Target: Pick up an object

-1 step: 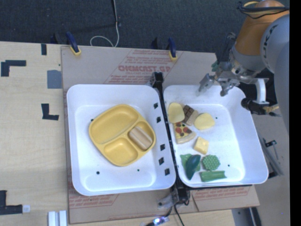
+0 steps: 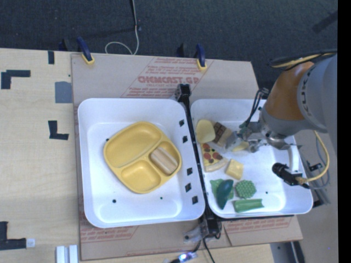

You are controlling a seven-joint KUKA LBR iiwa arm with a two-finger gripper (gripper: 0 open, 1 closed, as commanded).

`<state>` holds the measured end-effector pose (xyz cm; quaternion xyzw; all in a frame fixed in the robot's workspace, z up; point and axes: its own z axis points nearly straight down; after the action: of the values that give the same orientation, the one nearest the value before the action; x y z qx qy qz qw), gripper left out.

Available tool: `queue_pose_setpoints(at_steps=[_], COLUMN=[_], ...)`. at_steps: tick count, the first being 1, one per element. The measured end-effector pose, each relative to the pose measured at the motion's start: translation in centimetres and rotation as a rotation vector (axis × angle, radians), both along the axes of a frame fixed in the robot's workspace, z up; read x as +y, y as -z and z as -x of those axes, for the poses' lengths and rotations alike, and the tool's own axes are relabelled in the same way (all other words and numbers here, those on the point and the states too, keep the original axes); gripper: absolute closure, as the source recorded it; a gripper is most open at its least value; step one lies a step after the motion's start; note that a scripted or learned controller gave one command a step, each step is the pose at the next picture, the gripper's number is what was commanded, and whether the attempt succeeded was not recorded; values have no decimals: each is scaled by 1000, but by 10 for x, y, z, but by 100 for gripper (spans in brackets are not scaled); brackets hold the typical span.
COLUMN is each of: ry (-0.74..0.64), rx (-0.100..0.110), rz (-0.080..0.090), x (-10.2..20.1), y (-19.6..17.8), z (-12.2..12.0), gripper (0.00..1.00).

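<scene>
Both bins (image 2: 90, 147) are gleaming white; the divided plate (image 2: 131, 152) is glowing yellow, carrying a tan block (image 2: 165, 159). The pizza slice (image 2: 211, 156) is showing red dots, a bumpy green ball (image 2: 245, 188) sitting nearby, the arm (image 2: 307, 100) flashing grey and orange.

Glossy yellow plastic plate (image 2: 140, 156) in a smooth white plastic bin (image 2: 90, 147) — matt brown cardboard (image 2: 164, 75) underneath, pale wood-grain bench (image 2: 33, 169) — arm (image 2: 301, 100) shell smooth grey.
</scene>
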<state>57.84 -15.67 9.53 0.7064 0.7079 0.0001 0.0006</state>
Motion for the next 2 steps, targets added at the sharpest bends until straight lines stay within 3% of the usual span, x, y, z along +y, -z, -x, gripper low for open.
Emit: queue_pose_setpoints(at_steps=[1, 2], ry=[2, -1], rx=[-4, 0], rz=[1, -7], x=[50, 52], y=[9, -3], z=[63, 61], gripper=[0, 100])
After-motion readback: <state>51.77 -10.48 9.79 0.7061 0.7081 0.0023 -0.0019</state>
